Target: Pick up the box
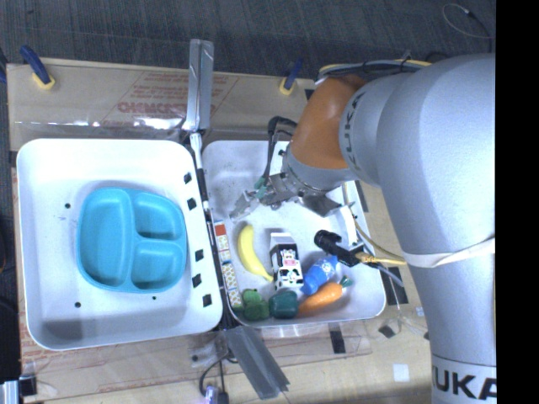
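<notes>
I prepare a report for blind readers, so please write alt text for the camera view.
A grey robot arm with an orange band reaches from the right, its tool over the upper part of the right white bin. Lower in that bin lie a banana, a small cow-patterned box, a carrot and other toys. The left white bin holds a blue divided plate.

White bins [34, 225], light blue tray [130, 238], yellow banana [248, 252], white box [286, 263] with black cow patches, orange carrot [322, 297], blue bottle [320, 273], two dark green items [269, 304], grey arm [421, 150] with orange band [324, 129].
</notes>
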Controlling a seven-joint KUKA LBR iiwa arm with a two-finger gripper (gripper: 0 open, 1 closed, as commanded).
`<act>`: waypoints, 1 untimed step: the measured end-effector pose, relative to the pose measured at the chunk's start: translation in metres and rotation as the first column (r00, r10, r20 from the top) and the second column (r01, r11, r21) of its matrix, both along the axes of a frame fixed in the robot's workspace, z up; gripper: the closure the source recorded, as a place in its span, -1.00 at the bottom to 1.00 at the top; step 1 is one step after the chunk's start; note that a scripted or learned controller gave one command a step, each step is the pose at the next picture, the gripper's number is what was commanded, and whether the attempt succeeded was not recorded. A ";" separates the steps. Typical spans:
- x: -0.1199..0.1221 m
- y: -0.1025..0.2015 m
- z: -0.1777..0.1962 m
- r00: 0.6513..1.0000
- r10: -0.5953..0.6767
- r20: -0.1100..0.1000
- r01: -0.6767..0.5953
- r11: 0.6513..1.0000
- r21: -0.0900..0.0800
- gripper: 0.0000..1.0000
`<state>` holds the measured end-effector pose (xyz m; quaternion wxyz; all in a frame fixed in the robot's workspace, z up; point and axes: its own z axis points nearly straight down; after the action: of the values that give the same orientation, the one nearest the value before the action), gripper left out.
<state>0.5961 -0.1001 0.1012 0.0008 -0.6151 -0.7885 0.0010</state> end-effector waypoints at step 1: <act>-0.026 -0.010 -0.010 0.728 -0.685 -0.003 0.685 0.728 -0.001 -1.00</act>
<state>0.5699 -0.1100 0.0916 0.0025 -0.8624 -0.5062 0.0014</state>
